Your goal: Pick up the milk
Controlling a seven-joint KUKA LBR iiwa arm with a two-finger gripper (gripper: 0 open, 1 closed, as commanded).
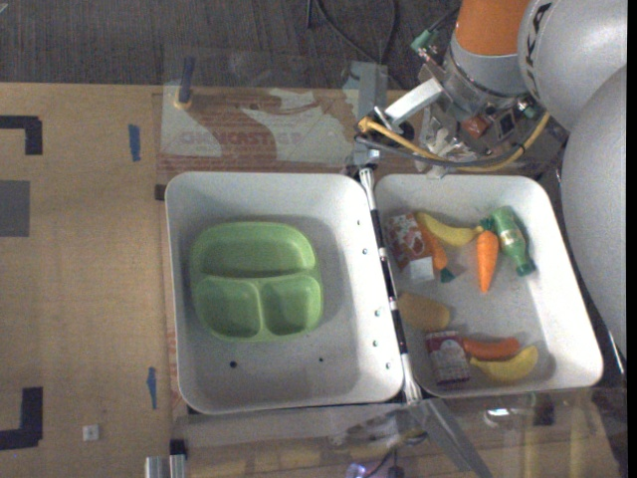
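Observation:
Two small red-and-white cartons lie flat in the right bin [567, 297]. One carton [404, 239] is at the bin's far left beside a banana [445, 230]. The other carton [448, 358] is near the front edge next to an orange carrot [490, 347]. I cannot tell which of them is the milk. My gripper [445, 145] hangs above the far rim of the right bin, well clear of both cartons, with cables and brackets around it. Nothing shows in its grasp.
The right bin also holds a carrot [485, 259], a green bottle [512, 239], a tan potato-like piece [424, 312] and a second banana [510, 364]. A green divided plate [257, 279] lies in the left bin [189, 366]. The arm's grey body covers the upper right.

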